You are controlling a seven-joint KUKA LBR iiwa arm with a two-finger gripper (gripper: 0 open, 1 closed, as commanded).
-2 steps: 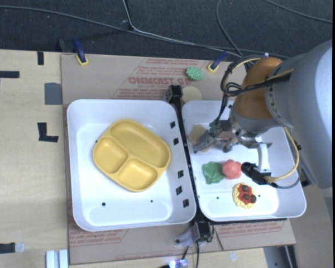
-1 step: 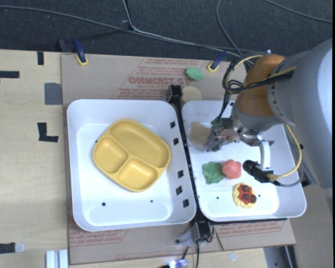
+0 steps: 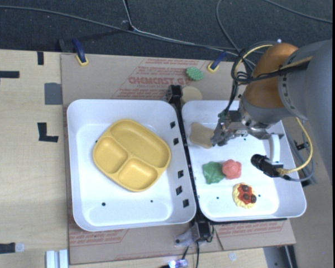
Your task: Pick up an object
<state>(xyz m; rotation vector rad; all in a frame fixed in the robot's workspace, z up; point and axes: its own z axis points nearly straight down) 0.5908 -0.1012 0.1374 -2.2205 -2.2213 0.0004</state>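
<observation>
On the cardboard-topped bench (image 3: 100, 77), 2 white bins (image 3: 78, 149); gripper (image 3: 219, 138) finger state unclear.

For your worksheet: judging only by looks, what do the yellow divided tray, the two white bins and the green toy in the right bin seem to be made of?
Yellow tray: probably moulded plastic, a smooth, even colour with rounded compartment edges.
White bins: likely thin formed plastic, with soft glare and rounded corners.
Green toy: possibly rubbery plastic or foam, matte and lumpy; too small to be sure.
</observation>
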